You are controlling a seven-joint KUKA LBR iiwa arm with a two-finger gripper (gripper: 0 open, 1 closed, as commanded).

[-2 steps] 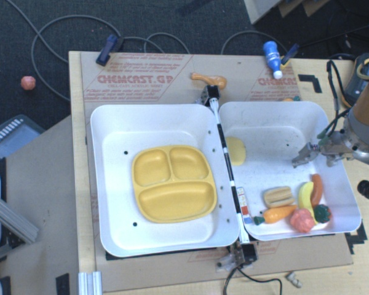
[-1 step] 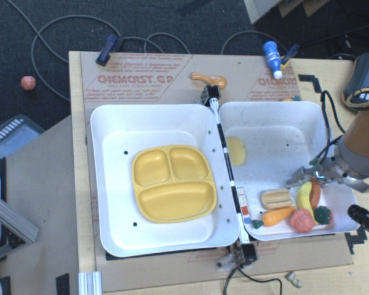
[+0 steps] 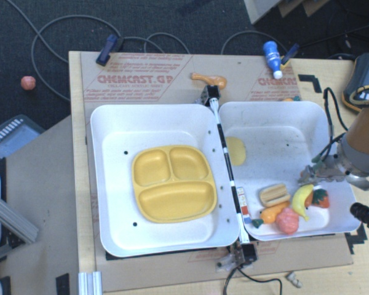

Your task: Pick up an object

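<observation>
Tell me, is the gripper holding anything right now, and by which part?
Cannot be told. The gripper sits low in the right bin, just above the banana, with nothing visibly between its fingers.

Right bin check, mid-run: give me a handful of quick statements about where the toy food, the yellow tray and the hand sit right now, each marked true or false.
1. The yellow divided tray lies in the left bin. True.
2. The banana lies in the left bin. False: it lies in the right bin, near its front right corner.
3. The hand is over the right bin, close above the banana. True.
4. The pink toy sits in a compartment of the yellow tray. False: it lies in the right bin, beside the orange carrot.
5. The blue bottle lies on the bench behind the bins. True.
</observation>
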